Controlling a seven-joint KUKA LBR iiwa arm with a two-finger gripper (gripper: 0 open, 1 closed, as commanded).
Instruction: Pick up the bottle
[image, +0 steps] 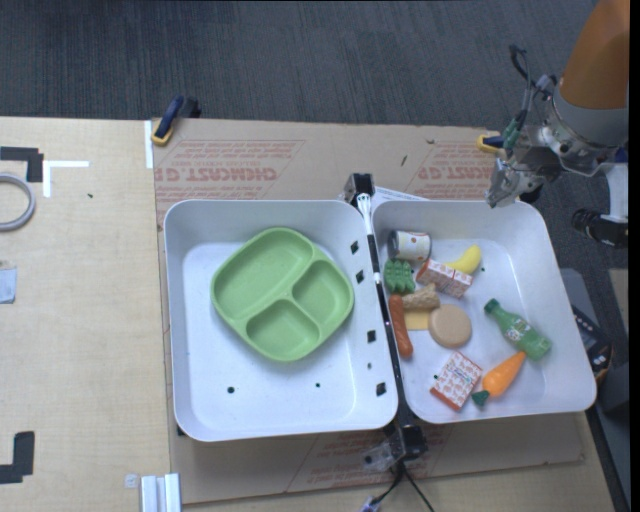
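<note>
Camera view: bottle (518, 329) in right bin (556, 262), well apart from tool (508, 190) (finger state unclear).

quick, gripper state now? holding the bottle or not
gripper: above the right bin's far rim, nothing between its fingers; the green bottle lies in that bin.
</note>
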